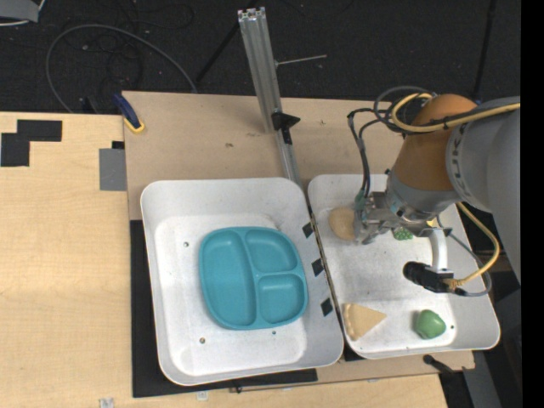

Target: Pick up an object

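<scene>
My gripper (pixel 368 228) hangs low over the far part of the right bin (pixel 374 283), just right of a small tan rounded object (pixel 342 223). Whether it touches that object is unclear. A small green piece (pixel 402 235) lies right beside the gripper on its other side. Near the bin's front edge rest a tan wedge-shaped piece (pixel 363 319) and a green rounded object (pixel 430 324). The arm's grey body and orange band (pixel 433 155) hide the bin's far right corner.
The left bin (pixel 170 313) holds a teal divided tray (pixel 252 275). A metal post (pixel 263 92) rises behind the bins. Black cables and a black connector (pixel 425 275) trail over the right bin's right side. Black clips (pixel 316 266) sit along the seam between bins.
</scene>
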Robot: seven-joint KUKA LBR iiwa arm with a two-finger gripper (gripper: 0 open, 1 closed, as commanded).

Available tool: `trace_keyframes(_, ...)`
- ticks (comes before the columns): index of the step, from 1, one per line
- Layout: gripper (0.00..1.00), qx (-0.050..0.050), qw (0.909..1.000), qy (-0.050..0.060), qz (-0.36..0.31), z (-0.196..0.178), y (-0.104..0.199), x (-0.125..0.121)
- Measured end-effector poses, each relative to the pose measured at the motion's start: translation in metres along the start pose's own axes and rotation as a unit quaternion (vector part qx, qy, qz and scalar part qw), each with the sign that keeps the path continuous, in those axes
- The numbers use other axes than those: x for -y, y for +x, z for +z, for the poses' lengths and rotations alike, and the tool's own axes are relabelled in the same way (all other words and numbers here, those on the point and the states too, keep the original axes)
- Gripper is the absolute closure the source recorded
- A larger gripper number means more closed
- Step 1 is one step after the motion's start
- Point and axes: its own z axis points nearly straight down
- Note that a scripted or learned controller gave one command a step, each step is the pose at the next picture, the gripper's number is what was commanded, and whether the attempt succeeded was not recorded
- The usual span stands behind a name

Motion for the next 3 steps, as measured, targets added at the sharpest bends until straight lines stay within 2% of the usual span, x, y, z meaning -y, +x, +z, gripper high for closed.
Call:
trace_keyframes(2, 1.0, 0.0, 1.0, -0.004, -0.003, -0.109, 0.007, 0.008)
trace_keyframes(3, 1.0, 0.0, 1.0, -0.003, -0.003, -0.147, 0.006, 0.008)
